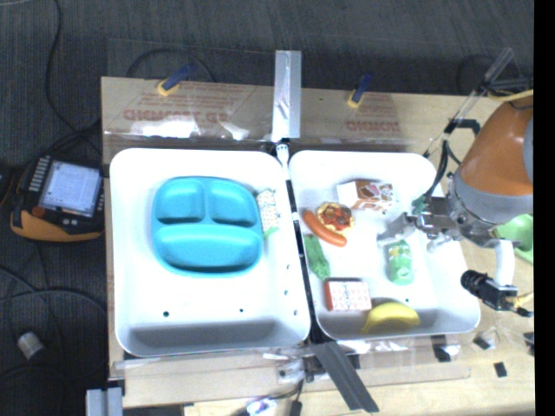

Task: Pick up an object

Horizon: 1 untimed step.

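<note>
1. Camera view looks down on two white bins side by side: the left bin (130, 319) and the right bin (451, 315)
2. At the near edge of the right bin lies a yellow banana (390, 316), with a small red and white box (348, 295) touching it on its left
3. Farther in, a green bottle (399, 263) lies near the bin's middle, and a green pepper-like piece (316, 256) lies by the left wall
4. Beyond those are an orange hot dog (323, 228), a round pizza-like toy (335, 215) touching it, and a white packet with red print (368, 195) toward the far wall
5. The left bin holds a blue divided tray (208, 224), with a small white patterned item (266, 206) at its right edge
6. The grey arm (499, 176) with its orange band comes in from the right, wrist low over the right bin's right side
7. The gripper (408, 226) points left, just beyond the green bottle; its metal parts blur together against the white bin
8. Whether the jaws are spread or closed cannot be told, and nothing is seen between them
9. A green item (520, 232) at the right is partly hidden behind the arm
</note>
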Available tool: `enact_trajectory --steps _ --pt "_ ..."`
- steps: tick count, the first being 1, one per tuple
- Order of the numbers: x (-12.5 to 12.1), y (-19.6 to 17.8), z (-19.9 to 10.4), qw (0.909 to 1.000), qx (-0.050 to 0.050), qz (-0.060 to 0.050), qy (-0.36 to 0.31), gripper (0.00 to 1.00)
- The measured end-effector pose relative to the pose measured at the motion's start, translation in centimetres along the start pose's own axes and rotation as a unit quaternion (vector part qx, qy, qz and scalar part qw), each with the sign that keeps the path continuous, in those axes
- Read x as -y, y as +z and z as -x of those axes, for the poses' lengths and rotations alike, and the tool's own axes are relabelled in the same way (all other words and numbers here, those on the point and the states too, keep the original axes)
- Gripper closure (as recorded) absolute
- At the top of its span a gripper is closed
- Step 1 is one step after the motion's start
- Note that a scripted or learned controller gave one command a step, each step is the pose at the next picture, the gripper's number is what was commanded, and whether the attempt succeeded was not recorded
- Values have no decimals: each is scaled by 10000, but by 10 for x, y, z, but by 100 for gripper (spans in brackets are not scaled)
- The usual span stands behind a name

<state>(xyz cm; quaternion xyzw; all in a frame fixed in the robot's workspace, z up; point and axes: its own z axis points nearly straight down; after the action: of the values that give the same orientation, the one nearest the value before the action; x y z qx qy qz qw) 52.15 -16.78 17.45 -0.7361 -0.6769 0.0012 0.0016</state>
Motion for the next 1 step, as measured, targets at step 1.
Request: enact_trajectory --steps 1 --pt "-52 85 24 10000 6 77 12 0"
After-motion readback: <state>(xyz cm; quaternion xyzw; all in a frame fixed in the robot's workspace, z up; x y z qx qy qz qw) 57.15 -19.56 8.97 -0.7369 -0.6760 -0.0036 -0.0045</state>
